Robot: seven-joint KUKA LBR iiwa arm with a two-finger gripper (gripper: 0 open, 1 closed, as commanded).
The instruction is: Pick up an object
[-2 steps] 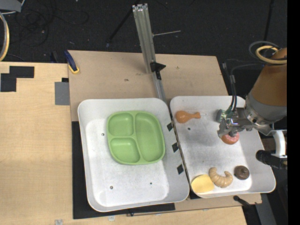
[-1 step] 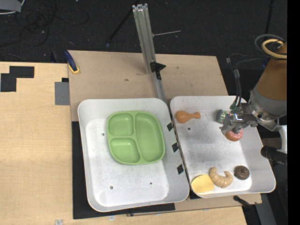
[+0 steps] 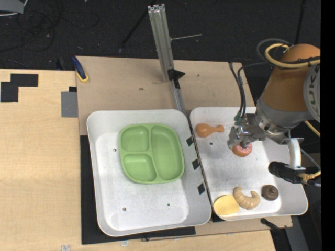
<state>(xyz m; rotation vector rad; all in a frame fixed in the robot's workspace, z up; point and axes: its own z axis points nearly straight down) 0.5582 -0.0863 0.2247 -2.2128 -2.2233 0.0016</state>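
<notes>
The gripper [image 3: 239, 140] is lowered onto a pink-red object [image 3: 242, 150] in the right bin [image 3: 293, 205]; the object is seen just below the fingertips. Whether it is clamped cannot be told. No lift is shown yet.

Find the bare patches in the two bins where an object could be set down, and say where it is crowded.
Left bin: a bare strip below the green tray. Right bin: bare floor mid-bin, between the pink object under the end effector and the croissant. Crowded: the near edge, with yellow piece, croissant and brown piece.
</notes>
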